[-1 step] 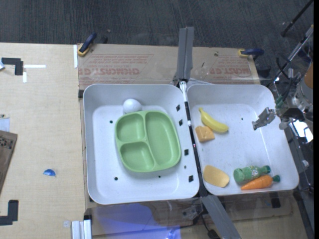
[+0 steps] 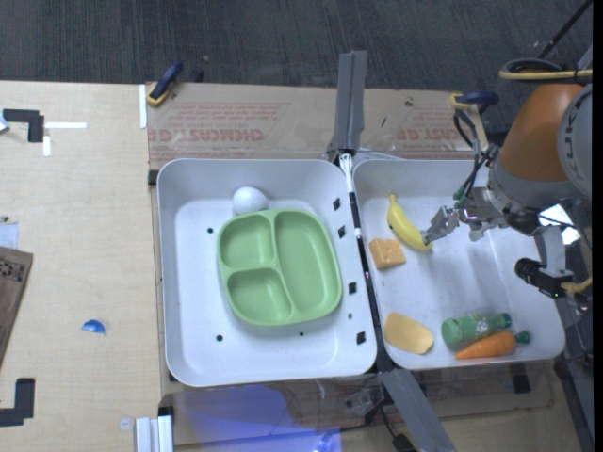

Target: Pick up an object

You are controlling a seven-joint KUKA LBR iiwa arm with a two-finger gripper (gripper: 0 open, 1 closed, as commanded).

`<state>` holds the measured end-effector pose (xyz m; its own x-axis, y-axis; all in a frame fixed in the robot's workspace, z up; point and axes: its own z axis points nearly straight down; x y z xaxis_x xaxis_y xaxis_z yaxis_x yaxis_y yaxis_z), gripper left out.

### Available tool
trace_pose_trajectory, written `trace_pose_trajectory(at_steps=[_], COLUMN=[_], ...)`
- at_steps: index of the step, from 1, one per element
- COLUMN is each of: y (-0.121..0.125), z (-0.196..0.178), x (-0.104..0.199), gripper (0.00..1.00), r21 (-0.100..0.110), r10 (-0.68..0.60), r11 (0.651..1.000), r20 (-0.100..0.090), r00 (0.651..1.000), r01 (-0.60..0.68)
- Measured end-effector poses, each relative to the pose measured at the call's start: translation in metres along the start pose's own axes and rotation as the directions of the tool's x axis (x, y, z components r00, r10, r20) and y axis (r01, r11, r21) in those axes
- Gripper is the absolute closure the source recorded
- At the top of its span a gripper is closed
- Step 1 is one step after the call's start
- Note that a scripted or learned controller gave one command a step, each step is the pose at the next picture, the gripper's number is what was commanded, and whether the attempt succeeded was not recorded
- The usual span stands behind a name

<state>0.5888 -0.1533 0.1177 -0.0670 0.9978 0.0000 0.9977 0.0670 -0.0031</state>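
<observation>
From where I sit, nothing has been lifted yet: every item lies flat on a bin floor, so the whole pick is left to do.

Nearest the camera, at about five o'clock in the right bin (image 2: 542,347), a smooth orange carrot (image 2: 486,347) lies touching a glossy green bottle (image 2: 476,327), both tapered or rounded and likely to roll. At seven o'clock in that bin rests a flat yellow wedge (image 2: 409,332), matte and soft-edged.

Further in, the left bin (image 2: 184,281) holds a pale green divided plate (image 2: 280,266) with three shallow wells, hard moulded plastic by its sheen.

Further again, an orange-yellow cheese-like block (image 2: 386,253) sits near the right bin's nine o'clock wall, and the curved, waxy yellow banana (image 2: 405,224) lies at ten o'clock, its lower end just beside the gripper (image 2: 439,226). I read the metal fingers as slightly parted and with nothing between them, though they are small at this range. I judge the banana to be the target.

Farthest, a small white ball (image 2: 250,198) rests at the plate's eleven o'clock edge.
</observation>
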Motion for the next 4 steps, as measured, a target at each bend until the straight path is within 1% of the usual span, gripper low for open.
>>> trace_pose_trajectory(at_steps=[1,2,3,4], y=[0.021,0.034,0.034,0.076], z=[0.025,0.027,0.019,-0.073], x=[0.053,0.041,0.04,0.084], gripper=[0.0,0.0,1.0,1.0], r21=[-0.005,-0.002,0.0,-0.001], r10=[-0.071,0.132,0.129,0.165], r11=[0.997,0.991,0.992,0.986], r20=[0.002,0.001,0.002,0.002], r00=[0.997,0.991,0.992,0.986], r01=[0.071,-0.132,-0.129,-0.165])
